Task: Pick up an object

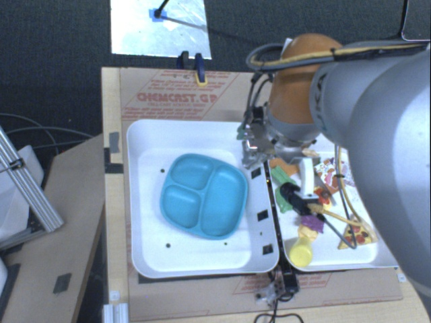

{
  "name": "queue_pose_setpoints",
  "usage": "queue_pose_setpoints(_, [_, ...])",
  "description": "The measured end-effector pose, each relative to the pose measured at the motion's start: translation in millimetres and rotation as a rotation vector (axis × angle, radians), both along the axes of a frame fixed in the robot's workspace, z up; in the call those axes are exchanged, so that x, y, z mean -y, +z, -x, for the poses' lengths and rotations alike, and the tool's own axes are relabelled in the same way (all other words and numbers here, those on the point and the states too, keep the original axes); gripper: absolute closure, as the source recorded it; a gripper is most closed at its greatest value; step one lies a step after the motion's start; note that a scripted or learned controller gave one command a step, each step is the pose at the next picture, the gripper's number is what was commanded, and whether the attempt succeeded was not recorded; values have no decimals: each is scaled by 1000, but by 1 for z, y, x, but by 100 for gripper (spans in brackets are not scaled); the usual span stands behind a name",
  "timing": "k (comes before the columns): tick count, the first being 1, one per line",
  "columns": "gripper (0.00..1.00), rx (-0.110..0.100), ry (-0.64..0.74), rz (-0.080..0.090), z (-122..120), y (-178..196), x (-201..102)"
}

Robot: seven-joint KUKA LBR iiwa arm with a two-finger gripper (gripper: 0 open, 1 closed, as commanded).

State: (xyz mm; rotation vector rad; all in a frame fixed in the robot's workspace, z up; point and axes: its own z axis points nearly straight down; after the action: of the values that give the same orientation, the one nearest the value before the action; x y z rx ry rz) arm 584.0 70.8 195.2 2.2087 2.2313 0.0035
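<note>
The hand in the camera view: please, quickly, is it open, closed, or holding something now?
Hand: it cannot be told; it sits low at the wall between the two bins, above the toys in the right bin.

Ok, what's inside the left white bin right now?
The left bin holds one blue divided plate, lying flat near its middle. Whatever sits beneath the plate is covered.

Left bin (145,200): open margins around blue plate (203,195). Right bin (377,251): crowded clutter (316,204).

Glossy blue plastic plate (203,195) sits in a smooth white plastic bin (145,180) (cardboard sheet (182,96) beneath, matt).
</note>
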Motion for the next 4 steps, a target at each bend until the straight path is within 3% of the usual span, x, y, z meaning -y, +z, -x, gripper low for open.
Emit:
queue_pose_setpoints(1, [100,-6,-10,0,35,-12,2])
queue_pose_setpoints(2, [100,-7,-15,1,100,-11,54])
queue_pose_setpoints(3, [100,4,-2,-2,42,3,8])
queue_pose_setpoints(4, [100,-11,-1,-2,84,-59,-46])
